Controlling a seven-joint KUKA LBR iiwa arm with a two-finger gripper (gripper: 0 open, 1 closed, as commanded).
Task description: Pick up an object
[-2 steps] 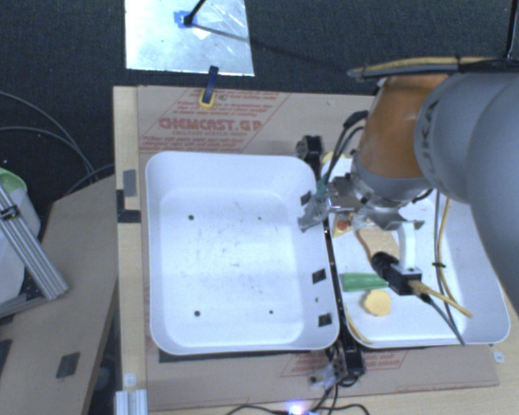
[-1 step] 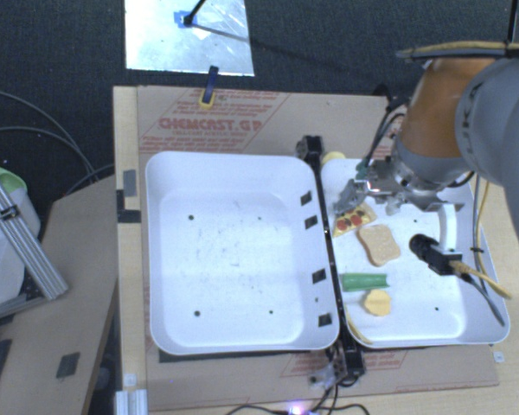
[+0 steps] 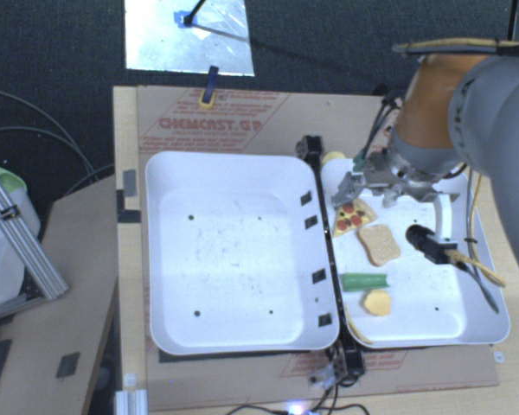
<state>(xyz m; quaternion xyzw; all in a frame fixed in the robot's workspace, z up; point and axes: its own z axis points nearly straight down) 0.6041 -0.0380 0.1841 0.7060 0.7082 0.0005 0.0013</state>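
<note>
Grey arm (image 3: 467, 102) reaches in from right over right bin (image 3: 480, 318), claw (image 3: 363, 184) low at its far-left corner just above pizza slice (image 3: 352, 217), can't tell claw state; toast (image 3: 380, 244), green stick (image 3: 364, 280), yellow piece (image 3: 377, 303) lie nearer.

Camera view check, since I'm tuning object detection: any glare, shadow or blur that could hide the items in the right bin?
In the camera view, the silver sheet above the bench glares brightly; the arm's wrist looks soft and shades the right bin near the gripper; the pizza slice, toast and green piece read clearly.
</note>
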